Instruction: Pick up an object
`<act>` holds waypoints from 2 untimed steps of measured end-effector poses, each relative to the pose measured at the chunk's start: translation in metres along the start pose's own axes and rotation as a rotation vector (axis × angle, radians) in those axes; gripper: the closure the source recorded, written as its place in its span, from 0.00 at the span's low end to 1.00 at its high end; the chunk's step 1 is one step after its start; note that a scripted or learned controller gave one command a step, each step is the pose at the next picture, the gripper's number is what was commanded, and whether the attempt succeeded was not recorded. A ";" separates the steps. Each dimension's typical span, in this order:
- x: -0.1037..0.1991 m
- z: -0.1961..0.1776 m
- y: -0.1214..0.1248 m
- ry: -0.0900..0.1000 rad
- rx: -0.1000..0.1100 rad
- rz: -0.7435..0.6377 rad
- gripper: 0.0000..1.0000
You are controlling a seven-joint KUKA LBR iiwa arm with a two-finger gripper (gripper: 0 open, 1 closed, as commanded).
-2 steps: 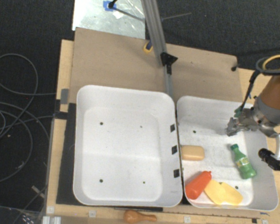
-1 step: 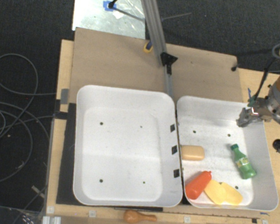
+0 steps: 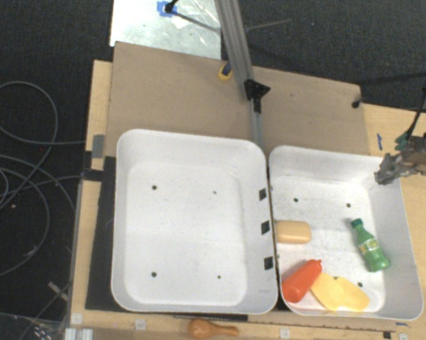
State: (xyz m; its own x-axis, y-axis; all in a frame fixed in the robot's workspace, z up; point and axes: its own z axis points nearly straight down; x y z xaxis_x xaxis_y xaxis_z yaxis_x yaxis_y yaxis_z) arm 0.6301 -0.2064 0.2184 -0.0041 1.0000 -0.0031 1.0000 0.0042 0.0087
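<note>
The right bin point(image 3: 328, 172) holds several objects. A green bottle point(image 3: 368, 244) lies near its right wall. A tan rounded block point(image 3: 292, 231) rests by the left wall. At the front, a red bottle point(image 3: 302, 280) lies tilted, touching a yellow flat piece point(image 3: 340, 293). My gripper point(image 3: 389, 170) hangs over the bin's far right corner, above and beyond the green bottle and apart from every object. I see nothing held in it.
The left bin point(image 3: 129, 194) stands against the right one, with black clips along the shared edge. A brown pear-shaped item point(image 3: 213, 328) lies on the bench in front of the bins. A slanted metal pole point(image 3: 240, 45) crosses the back. Cables lie on the floor at left.
</note>
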 end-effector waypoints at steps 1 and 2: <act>-0.006 -0.046 0.000 0.000 0.001 -0.001 1.00; 0.052 -0.035 0.003 0.005 0.007 -0.007 1.00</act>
State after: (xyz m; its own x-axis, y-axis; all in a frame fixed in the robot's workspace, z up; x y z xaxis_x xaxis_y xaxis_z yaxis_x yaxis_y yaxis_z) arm 0.6322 -0.1548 0.2528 -0.0107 0.9999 0.0015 0.9999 0.0107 0.0019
